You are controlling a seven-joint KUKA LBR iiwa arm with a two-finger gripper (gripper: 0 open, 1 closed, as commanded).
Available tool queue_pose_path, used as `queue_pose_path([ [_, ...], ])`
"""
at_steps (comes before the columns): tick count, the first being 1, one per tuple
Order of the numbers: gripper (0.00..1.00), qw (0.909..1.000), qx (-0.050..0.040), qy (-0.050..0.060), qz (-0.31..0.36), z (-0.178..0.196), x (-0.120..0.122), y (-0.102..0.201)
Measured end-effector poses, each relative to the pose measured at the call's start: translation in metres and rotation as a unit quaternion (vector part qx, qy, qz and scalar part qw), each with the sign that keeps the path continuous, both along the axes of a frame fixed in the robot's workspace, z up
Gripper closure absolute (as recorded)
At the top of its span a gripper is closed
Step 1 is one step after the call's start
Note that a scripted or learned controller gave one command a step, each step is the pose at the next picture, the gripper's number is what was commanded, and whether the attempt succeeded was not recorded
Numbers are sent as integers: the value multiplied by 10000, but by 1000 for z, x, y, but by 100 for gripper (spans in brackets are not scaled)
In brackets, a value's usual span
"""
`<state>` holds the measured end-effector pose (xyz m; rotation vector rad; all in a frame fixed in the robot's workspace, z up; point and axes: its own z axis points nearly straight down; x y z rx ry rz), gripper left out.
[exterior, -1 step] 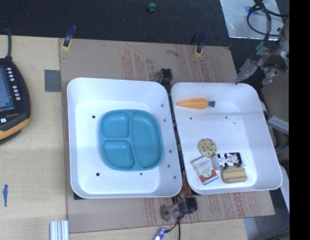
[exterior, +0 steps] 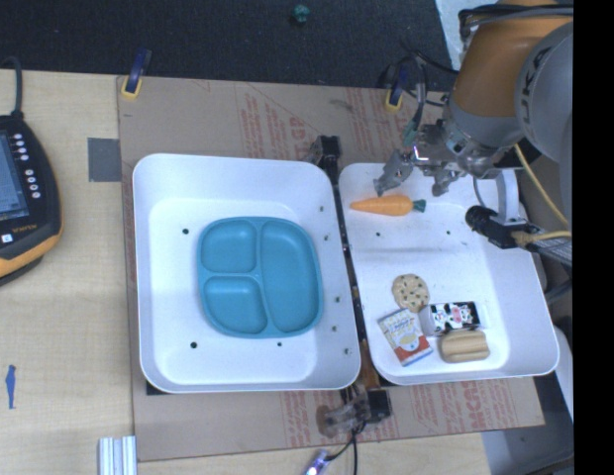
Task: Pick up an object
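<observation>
An orange toy carrot (exterior: 382, 205) lies near the far edge of the right bin (exterior: 505, 265). My gripper (exterior: 418, 178) hangs just above and behind it, open, one finger to the left and one to the right, with nothing between them. At the bin's near end lie a cookie (exterior: 410, 290), a small orange and white carton (exterior: 404, 334), a black and white carton (exterior: 454, 316) and a tan bread roll (exterior: 463, 346).
The left bin (exterior: 163, 265) holds a blue divided plate (exterior: 258, 276). A teach pendant (exterior: 15, 196) rests on the bench at the far left. Black clamps (exterior: 327, 149) sit between the bins at the far and near ends.
</observation>
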<state>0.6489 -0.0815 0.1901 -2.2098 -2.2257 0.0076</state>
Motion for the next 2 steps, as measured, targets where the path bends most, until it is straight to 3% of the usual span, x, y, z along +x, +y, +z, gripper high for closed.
queue_pose_path([
  [1, 0, 10000, -12, -13, -5, 2, -70, -3],
  [2, 0, 10000, -4, -4, -13, -100, -108, -19],
])
